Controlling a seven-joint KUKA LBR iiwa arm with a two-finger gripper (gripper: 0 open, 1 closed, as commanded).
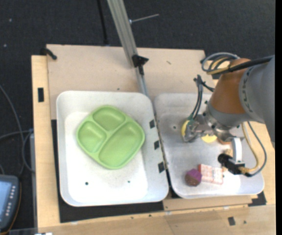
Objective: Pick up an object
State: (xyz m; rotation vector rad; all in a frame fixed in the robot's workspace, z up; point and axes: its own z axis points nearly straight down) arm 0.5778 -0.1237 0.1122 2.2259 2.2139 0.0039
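Note:
My gripper is low over the middle of the right bin, and the grey arm with its orange band comes in from the right. A yellow object lies right under the gripper, with yellow showing on both sides of it. The gripper body hides the contact. Near the bin's front edge lie a dark maroon round object and, touching it on the right, a pink and white striped packet.
The left bin holds a green divided plate. A slanted metal pole rises behind the bins. Black cables loop off the wrist over the right bin's right side.

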